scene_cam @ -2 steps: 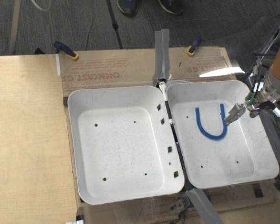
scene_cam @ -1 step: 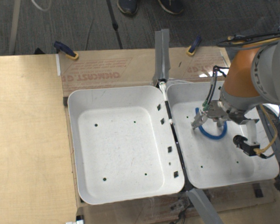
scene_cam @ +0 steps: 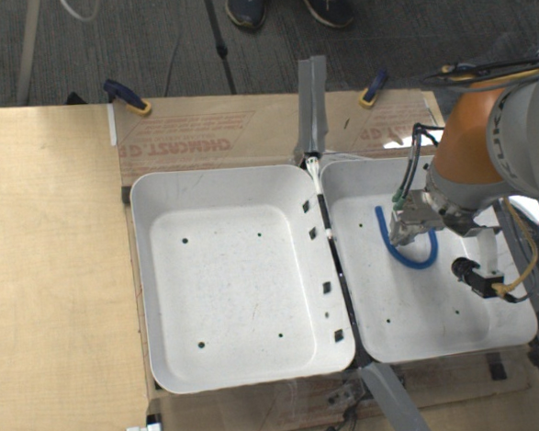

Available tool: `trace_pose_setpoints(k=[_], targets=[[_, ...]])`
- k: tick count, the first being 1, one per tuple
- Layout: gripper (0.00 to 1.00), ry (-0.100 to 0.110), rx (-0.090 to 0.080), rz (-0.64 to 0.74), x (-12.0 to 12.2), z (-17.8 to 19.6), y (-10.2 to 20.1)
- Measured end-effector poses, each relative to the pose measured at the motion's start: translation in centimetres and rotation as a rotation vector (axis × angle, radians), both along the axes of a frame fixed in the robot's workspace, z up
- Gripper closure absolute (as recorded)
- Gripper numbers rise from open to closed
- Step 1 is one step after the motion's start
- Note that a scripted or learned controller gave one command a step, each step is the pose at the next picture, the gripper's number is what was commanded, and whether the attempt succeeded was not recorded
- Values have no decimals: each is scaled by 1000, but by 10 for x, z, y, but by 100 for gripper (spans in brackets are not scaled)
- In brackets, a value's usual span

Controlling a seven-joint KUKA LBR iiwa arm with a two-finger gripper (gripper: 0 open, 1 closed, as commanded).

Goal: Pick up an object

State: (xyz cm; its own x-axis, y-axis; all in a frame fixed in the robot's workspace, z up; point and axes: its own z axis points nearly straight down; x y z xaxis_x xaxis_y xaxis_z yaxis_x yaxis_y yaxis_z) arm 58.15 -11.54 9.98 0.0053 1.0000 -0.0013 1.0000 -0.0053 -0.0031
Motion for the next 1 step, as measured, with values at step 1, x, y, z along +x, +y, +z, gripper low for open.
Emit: trace_pose_setpoints(k=[1], targets=[[100, -6, -1, 456, 78, 116, -37]])
